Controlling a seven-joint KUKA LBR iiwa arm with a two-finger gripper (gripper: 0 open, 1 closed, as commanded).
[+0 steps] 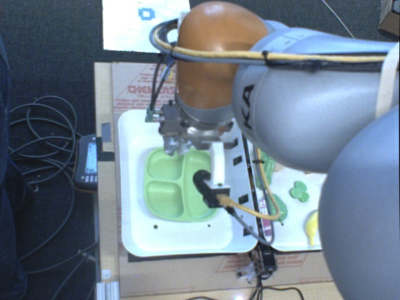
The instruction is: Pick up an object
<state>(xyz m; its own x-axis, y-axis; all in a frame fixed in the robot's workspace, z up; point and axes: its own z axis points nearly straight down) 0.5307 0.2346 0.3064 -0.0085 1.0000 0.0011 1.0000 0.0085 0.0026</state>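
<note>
Two shallow white bins: left bin (134, 230) at nine o'clock, right bin (294, 241) at three. One green divided tray (165, 189) in the left. One small green piece (300, 192) and one yellow piece (310, 227) in the right.

A pale green divided tray (167, 191) sits in a white bin (134, 186). The arm (312, 111) is grey with an orange band (209, 55); a yellow cable (256, 210) trails across.
</note>
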